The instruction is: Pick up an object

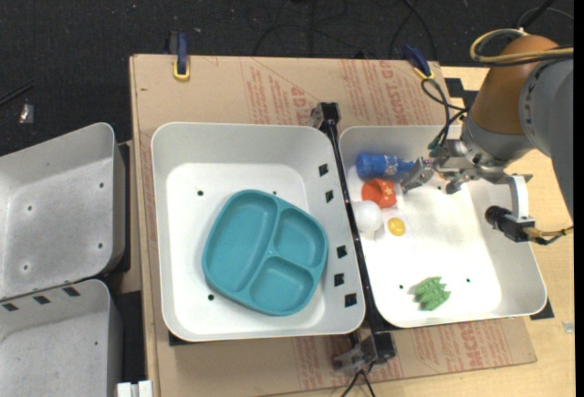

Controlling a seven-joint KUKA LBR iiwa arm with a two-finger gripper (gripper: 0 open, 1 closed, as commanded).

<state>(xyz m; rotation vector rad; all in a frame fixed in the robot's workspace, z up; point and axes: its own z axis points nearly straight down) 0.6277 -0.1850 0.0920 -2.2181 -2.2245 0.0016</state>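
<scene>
Dark, cable-strewn floor surrounds the desk [274, 85], a brown board that carries two shallow white bins side by side. My arm [525, 108] comes in from the right, grey with its orange band, and much of it is cut off by the frame edge. My hand [427, 169] sits low over the upper part of the right bin [511, 290], pointing left toward a blue object [379, 165] — the fingers are small and dark against the clutter, and I cannot tell whether they are spread or closed, nor whether they touch the blue piece. Just below it lies a red-orange object [380, 193], with a white ball [367, 217] tucked against the bin's left wall and hard to separate from the white plastic. A small yellow piece [396, 226] rests just beside the ball. These four crowd together in the upper left corner of that bin, close to the wall. A green object [431, 293] lies well apart near the front edge, with bare white floor around it — the widest open room in the bin. In the left bin [182, 203] a teal divided plate [265, 251] lies flat, tilted to the frame, near the front right corner.
</scene>
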